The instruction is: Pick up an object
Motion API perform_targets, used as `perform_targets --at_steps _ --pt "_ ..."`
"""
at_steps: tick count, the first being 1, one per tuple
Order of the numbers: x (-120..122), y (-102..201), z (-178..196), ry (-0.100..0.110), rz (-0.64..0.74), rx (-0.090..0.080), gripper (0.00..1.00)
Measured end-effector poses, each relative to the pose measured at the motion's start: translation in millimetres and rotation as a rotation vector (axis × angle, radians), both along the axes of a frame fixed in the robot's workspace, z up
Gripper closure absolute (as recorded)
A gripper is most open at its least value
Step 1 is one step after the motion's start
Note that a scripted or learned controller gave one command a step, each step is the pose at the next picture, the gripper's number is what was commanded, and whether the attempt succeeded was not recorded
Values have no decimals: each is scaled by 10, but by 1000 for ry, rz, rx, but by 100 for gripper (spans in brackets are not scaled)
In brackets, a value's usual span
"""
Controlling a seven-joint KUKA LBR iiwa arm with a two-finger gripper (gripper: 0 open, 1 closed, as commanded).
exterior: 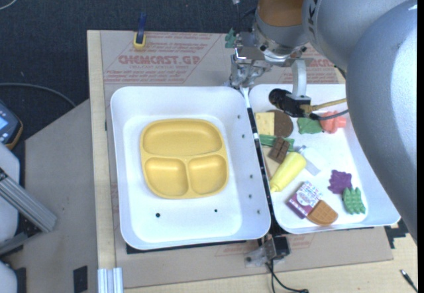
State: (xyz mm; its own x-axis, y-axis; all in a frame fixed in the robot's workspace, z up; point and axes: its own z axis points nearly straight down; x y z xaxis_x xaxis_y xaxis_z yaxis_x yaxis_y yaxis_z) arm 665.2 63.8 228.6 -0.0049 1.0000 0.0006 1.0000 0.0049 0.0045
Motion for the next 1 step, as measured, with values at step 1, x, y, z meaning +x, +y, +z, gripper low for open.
perform_targets --at_steps 1 --pt "2 147 -131 7 -3 -1 100"
